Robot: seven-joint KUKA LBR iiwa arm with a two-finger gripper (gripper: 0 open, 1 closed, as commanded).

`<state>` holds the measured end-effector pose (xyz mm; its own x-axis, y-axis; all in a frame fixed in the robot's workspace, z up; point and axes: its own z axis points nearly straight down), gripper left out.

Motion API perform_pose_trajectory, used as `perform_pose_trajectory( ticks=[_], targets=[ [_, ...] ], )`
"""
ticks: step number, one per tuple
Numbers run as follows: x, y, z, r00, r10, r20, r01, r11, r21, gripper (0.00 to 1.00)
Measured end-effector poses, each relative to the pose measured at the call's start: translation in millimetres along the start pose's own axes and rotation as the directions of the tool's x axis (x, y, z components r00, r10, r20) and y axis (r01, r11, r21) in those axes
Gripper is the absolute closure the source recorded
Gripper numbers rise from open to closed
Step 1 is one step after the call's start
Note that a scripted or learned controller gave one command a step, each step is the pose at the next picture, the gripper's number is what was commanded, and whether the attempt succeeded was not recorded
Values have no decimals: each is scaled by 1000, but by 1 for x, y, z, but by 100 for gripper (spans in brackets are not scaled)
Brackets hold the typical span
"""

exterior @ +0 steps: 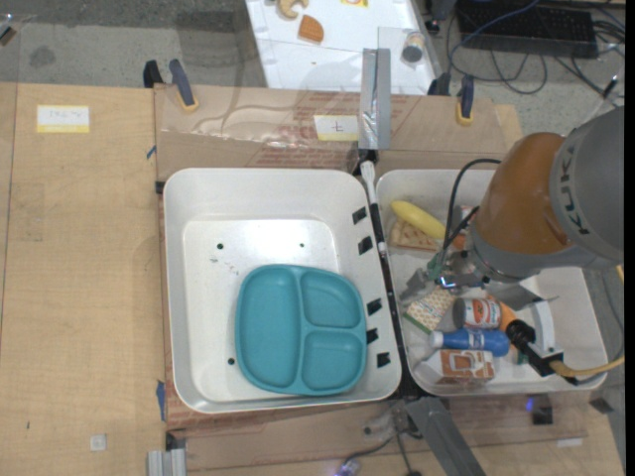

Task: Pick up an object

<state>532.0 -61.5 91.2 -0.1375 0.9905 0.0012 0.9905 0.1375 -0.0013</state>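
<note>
The right bin (575, 296) holds several small items. A yellow banana (417, 218) lies at its back left, with a tan bread-like piece (405, 235) beside it. Nearer the front are a pale waffle-like cracker (427, 309), a can with a red and white label (483, 312), a blue bottle (474, 341) lying on its side and a small brown packet (466, 366). My gripper (443, 278) hangs low over the left half of this bin, just above the cracker and left of the can. The wrist hides whatever lies under it.
A teal divided plate (301, 329) lies in the left bin (198, 226). A black-clipped divider wall (377, 266) separates the two bins. The grey and orange arm (536, 206) covers the right bin's back right part.
</note>
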Motion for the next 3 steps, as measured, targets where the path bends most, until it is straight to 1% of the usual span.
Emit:
perform_pose_trajectory(
  ticks=[1,2,3],
  targets=[
    [-3,0,-10,1000,7,1,-7,1000,-3,100],
    [-3,0,-10,1000,7,1,-7,1000,-3,0],
    [2,-66,0,999,32,0,-32,999,-2,0]
  ],
)
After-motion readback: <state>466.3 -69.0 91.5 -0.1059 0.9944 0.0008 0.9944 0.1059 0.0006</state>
